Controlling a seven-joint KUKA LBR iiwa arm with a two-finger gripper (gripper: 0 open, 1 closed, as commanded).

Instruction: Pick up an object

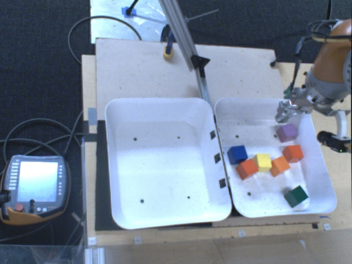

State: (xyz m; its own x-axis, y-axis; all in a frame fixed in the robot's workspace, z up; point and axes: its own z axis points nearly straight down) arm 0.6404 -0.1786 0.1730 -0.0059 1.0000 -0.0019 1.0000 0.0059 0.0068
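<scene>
The right bin (258,111) holds several small blocks: purple (286,132), blue (237,154), yellow (263,161), green (296,196) and three orange ones (247,168) (279,165) (293,153). My gripper (286,110) hangs over the bin's back right part, just behind the purple block and above it. No block sits between its fingers.
The left bin (118,114) lies beside the right one. A metal pole (179,23) slants across the board behind the bins. A teach pendant (33,188) with cables rests at the far left, off the bench.
</scene>
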